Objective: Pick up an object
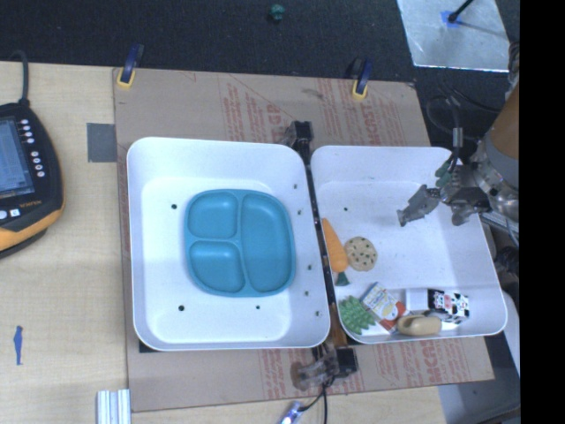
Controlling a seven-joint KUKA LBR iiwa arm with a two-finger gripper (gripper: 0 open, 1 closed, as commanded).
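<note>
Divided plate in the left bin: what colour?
Plain light blue, no pattern. The divided plate shows clearly in the camera view, lying in the white left bin.

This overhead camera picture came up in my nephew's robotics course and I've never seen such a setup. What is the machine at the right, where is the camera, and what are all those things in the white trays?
The camera is fixed above a bench, looking down at a slant. From the right reaches a grey robot arm ending in a two-finger pincer, which hangs over the right shallow white bin with nothing visible between its fingers. That bin holds small toys: an orange carrot, a round brown cookie, a green leafy piece, a small printed packet, a tan bread-like roll and a black-and-white toy. The left white bin holds a blue divided plate. At the far left lies the black-and-orange handheld controller.
</note>
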